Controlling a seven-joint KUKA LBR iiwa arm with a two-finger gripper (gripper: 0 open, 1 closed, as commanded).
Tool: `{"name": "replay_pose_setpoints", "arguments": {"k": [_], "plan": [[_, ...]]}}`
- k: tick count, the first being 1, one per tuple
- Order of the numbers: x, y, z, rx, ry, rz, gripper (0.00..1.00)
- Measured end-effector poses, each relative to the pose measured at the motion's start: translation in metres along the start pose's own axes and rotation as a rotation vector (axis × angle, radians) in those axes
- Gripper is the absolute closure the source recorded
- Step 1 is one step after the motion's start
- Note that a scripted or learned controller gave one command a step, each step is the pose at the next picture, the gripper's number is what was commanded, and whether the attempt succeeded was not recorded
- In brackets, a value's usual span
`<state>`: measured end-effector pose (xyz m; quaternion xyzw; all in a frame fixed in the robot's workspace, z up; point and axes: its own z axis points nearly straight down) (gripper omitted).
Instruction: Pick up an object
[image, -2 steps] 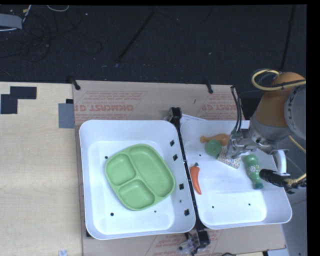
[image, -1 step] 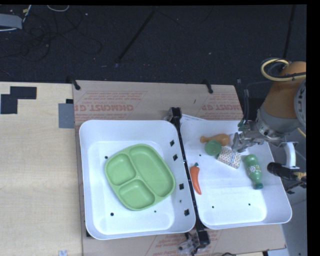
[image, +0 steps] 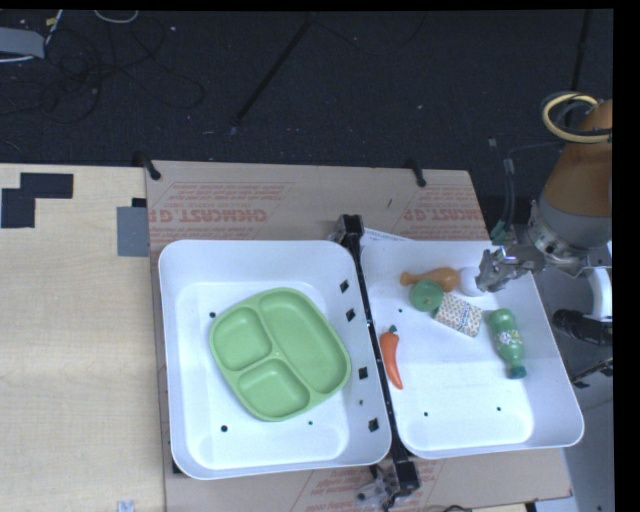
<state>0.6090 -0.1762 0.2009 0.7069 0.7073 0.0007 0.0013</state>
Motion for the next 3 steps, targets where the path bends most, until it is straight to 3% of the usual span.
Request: {"name": "replay_pose_setpoints", "arguments": {"k": [1,3], "plan": [[-0.001,0.001,-0.053,-0.001,0.000,0.000,1.00],[0.100,-0.013,-0.053,0.006,0.003,-0.004,1.00]]}}
